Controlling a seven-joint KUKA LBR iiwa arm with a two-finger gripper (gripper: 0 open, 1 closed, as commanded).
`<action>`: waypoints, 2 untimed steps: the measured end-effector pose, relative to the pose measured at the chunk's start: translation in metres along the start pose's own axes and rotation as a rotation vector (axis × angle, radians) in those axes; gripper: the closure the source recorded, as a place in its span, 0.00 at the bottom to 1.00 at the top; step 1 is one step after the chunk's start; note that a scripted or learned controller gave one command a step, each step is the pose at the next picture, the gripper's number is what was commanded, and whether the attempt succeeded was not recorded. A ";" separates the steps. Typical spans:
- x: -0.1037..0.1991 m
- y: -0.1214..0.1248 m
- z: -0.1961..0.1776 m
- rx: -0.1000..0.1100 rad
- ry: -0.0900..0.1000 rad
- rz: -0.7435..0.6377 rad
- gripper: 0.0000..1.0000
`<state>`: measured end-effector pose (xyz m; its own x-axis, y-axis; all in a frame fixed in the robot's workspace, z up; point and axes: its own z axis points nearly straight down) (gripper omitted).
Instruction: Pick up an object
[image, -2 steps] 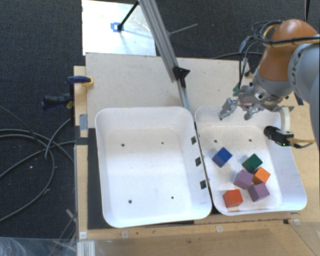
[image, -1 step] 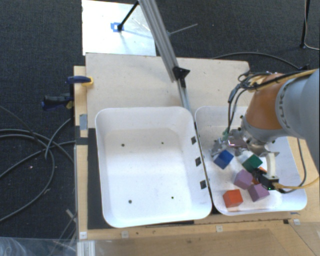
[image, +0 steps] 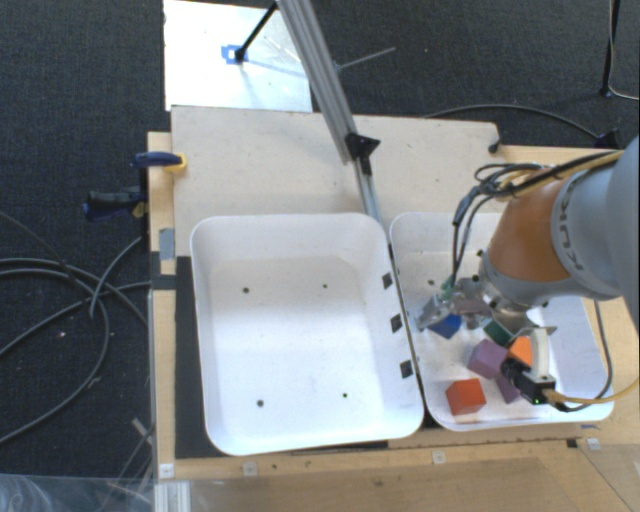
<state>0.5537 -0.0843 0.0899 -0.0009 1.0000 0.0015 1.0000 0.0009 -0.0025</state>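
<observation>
A: Bench (image: 260, 160), two white bins; left bin (image: 290, 330) vs. right bin (image: 580, 400) w/ arm (image: 560, 240) reaching in from the right?

B: Yes. Gripper (image: 445, 315) low in right bin, beside its left wall.

A: Jaws?

B: Can't tell, wrist hides them.

A: Target?

B: Blue block (image: 446, 326) right at the tip, nearest. Purple block (image: 488, 358) just right and nearer the camera; red cube (image: 465, 396) further toward the front edge. No clear long axis.

Metal pole (image: 330, 95) slanting over bench, blue clamp (image: 115, 203) at left edge, loose cables (image: 60, 290) on carpet
</observation>
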 end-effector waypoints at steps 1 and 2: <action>-0.001 0.002 -0.011 -0.006 -0.001 -0.002 1.00; 0.081 0.023 -0.105 -0.013 0.001 -0.013 1.00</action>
<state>0.5765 -0.0030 0.1949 -0.0134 0.9999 0.0029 0.9999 0.0134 0.0102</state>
